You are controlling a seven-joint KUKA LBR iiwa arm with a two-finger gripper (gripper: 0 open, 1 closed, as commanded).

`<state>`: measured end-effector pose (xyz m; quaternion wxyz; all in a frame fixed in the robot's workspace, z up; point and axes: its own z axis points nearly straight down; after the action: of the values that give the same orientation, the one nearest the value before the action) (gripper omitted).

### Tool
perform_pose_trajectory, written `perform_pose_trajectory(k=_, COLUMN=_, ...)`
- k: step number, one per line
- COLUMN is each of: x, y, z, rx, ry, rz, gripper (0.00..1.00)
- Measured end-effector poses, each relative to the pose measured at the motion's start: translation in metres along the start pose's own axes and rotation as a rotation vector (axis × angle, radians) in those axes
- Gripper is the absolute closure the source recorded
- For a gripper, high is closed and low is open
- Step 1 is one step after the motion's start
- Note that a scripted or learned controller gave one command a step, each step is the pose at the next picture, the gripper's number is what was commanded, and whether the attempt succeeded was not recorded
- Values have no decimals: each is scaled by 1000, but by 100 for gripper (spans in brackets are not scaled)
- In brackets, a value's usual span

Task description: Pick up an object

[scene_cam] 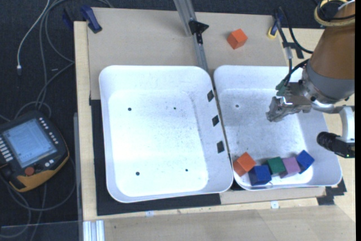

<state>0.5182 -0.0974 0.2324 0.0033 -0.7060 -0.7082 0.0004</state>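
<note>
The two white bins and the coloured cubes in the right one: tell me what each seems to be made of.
The left bin and right bin look like moulded plastic, matte white with rounded rims and dark speckling, though painted metal can't be ruled out. The cubes, among them an orange cube, a green cube and a pink cube, show flat, even, unglossy colour, suggesting painted wood or foam; which one is unclear.

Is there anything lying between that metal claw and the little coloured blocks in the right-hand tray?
Nothing visible. The gripper hangs over bare white floor of the right white bin, and the row of small coloured cubes sits by the near wall, with open floor between them.
</note>
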Motion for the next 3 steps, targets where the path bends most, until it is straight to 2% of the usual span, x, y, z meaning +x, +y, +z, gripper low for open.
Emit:
perform_pose_trajectory(k=1, x=40, y=34, z=35, rx=-2, ry=-1, rz=-2, gripper=100)
perform_pose_trajectory(k=2, x=104, y=63, z=33, rx=-8, ry=-1, rz=-5, gripper=100)
perform_pose_trajectory(k=3, x=143, y=43, z=33, rx=-1, ry=-1, rz=-2, gripper=100)
